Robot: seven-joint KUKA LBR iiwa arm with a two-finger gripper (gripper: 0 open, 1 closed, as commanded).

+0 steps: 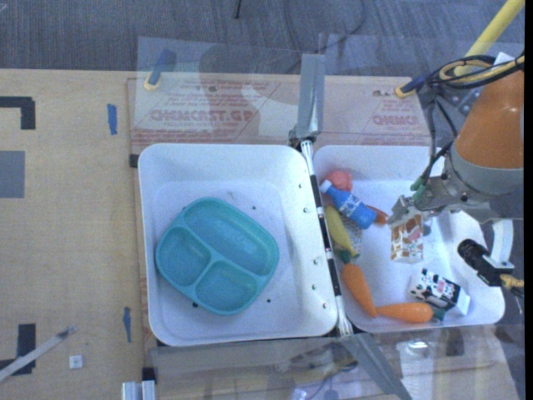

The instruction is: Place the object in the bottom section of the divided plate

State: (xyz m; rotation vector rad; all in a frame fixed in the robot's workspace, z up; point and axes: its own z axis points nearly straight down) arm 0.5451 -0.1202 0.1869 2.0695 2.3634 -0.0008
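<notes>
The teal divided plate (218,255) lies in the left bin (166,169), with three sections and nothing in them. My gripper (410,209) hangs over the right bin (479,307), just above a small white and orange carton (406,242). The carton's top edge meets the gripper's tip; whether it is held cannot be seen. Left of the gripper lies a blue bottle (350,207) with a red piece (338,180) at its far end.
A yellow banana-like piece (337,230) lies along the right bin's left wall. Two orange carrots (359,288) (405,312) lie near its front, beside a black and white box (436,289). The metal divider (310,98) rises behind the bins.
</notes>
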